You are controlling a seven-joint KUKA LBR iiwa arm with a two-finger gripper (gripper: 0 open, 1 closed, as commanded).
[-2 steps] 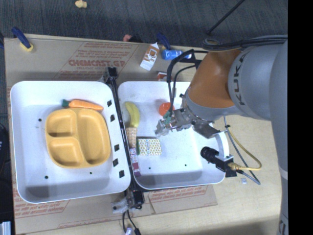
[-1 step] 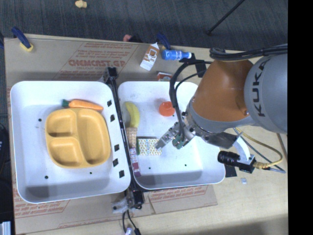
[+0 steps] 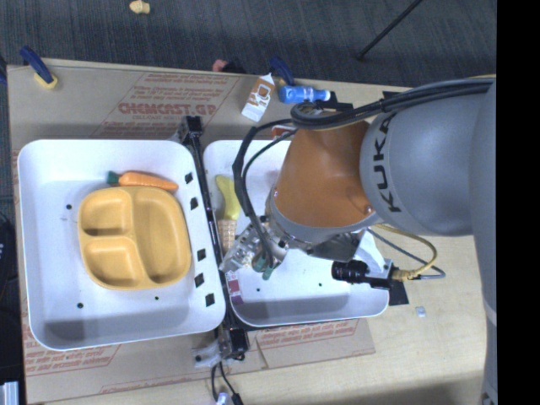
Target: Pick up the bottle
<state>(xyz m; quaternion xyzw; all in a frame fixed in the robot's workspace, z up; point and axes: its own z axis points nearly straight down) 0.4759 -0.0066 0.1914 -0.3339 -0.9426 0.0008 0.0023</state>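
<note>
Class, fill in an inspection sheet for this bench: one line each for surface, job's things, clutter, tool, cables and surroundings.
Surface: bench bearing a left bin and a right bin, on printed cardboard.
Job's things: a bottle cannot be told apart; something clear lies under the tool.
Clutter: yellow divided tray and carrot in left bin; yellow item in right bin; blue clips on the bench edge.
Tool: tool low in right bin, near its left wall; state cannot be told.
Cables: black cables looping over the arm.
Surroundings: dark carpet.
</note>
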